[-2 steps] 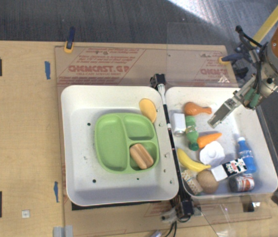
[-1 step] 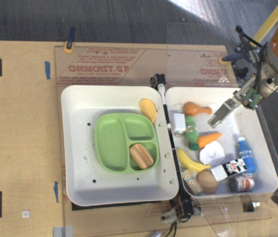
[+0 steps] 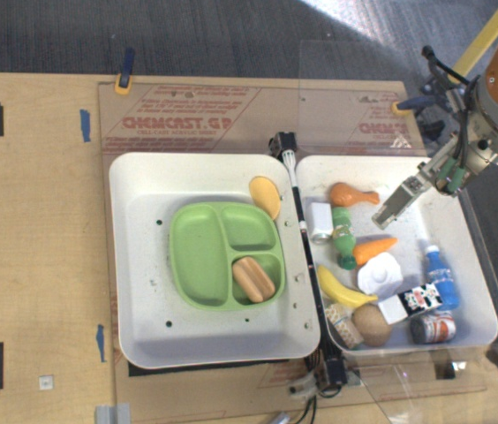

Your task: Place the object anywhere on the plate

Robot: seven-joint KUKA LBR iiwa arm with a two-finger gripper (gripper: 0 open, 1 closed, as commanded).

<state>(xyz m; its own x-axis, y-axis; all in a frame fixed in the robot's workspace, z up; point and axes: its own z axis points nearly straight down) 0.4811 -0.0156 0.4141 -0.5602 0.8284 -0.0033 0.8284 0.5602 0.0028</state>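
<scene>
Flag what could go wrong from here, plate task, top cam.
1. The right bin is crowded: carrot, white object and banana lie close together, so a pick may catch the wrong item.
2. The end effector hangs over that bin, and the center divider lies between it and the green plate; a low transfer could clip it.
3. A hot dog already occupies one compartment, so a drop there might roll off.

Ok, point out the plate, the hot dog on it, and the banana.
plate (image 3: 198,254), camera view, bare floor of its big left compartment.
hot dog (image 3: 253,277), camera view, middle of the bun.
banana (image 3: 344,291), camera view, middle of its curved body.
</scene>
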